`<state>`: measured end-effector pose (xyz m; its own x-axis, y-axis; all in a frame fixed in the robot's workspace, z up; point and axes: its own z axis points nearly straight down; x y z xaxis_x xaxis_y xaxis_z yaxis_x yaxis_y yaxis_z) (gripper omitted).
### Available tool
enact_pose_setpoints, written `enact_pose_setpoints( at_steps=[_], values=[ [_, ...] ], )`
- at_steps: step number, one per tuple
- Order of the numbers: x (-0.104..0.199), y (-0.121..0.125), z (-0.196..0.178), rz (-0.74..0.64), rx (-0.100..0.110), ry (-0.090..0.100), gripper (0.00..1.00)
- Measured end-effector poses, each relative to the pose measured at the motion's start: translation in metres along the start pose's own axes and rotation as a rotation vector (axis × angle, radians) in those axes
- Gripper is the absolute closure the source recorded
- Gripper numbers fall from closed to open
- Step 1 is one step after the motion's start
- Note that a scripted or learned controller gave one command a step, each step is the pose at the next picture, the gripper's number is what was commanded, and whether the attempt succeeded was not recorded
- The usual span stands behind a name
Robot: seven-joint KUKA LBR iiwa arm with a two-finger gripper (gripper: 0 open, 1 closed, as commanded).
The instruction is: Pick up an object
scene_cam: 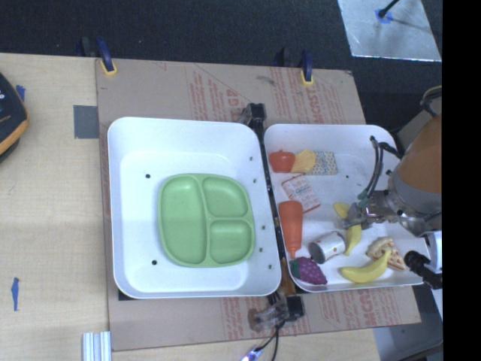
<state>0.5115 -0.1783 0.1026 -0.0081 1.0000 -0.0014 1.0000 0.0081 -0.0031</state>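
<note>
The right bin (331, 132) holds several toy foods. Along its left side lie a red tomato (282, 160), an orange carrot (291, 226) and purple grapes (310, 271). A silver can (328, 245) lies near the middle front, with a banana (366, 269) and a pizza slice (381, 247) to its right. My gripper (366, 213) hangs low over the right part of this bin, next to a small yellow piece (342, 210) and just above another yellow item (353, 238). I see nothing clearly held in it.
The left bin (128, 201) holds a green divided plate (204, 219). In the right bin's back part lie a yellow item (304, 160), a patterned packet (325, 162) and a red-and-white card (301, 194). A black and orange device (9, 115) sits at the bench's left edge.
</note>
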Motion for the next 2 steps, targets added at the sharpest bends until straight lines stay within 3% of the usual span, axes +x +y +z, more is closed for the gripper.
enact_pose_setpoints(
  at_steps=[1, 2],
  values=[
    [0.059, 0.096, 0.009, 0.001, -0.005, 0.001, 1.0],
    [0.141, 0.074, -0.09, 0.003, -0.001, 0.002, 1.0]
  ],
)
